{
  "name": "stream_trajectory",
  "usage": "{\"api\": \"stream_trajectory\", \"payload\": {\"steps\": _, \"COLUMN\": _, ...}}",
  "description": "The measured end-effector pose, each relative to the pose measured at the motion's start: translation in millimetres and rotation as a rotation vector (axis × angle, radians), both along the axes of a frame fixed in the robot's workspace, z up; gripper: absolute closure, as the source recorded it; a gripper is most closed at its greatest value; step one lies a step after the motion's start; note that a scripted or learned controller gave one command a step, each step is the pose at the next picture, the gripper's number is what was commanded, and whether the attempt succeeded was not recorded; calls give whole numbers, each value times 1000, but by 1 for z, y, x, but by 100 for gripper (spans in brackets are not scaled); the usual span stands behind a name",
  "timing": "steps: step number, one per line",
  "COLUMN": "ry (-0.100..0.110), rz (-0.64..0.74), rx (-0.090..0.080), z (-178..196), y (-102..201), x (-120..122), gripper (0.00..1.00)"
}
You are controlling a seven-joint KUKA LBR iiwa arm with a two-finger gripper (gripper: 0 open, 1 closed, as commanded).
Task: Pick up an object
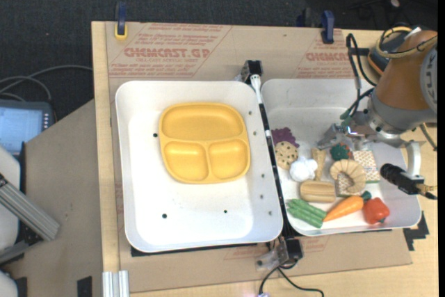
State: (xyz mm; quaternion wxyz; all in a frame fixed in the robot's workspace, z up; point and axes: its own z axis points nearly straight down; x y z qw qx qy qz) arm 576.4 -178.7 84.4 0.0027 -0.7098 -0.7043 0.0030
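Down in the right bin (306, 97), the gripper (338, 142) sits low among a pile of toy food, with the grey arm (407, 90) and its orange band reaching in from the right. Whether it is open or closed cannot be told from this angle, and nothing can be seen between its tips. Just beside it lies a small dark green piece (339, 153). Below that are a round tan pastry (348, 174), a white ball (302, 169), a cookie (284, 153), a pale bread stick (316, 191), a carrot (342, 208), a green pea pod (306, 212) and a red pepper (375, 211), all crowded near the bin's front edge. The left bin (139, 170) holds a yellow divided plate (204, 141), lying flat toward its back half. Both bins rest on the bench (104, 80).
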Motion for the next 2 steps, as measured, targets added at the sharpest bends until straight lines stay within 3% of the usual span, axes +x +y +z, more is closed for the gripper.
{"api": "stream_trajectory", "payload": {"steps": 1, "ry": -10, "rz": 6, "rx": -1, "z": 11, "y": 4, "x": 5, "gripper": 100}}
{"api": "stream_trajectory", "payload": {"steps": 2, "ry": -9, "rz": 6, "rx": 0, "z": 10, "y": 4, "x": 5, "gripper": 0}}
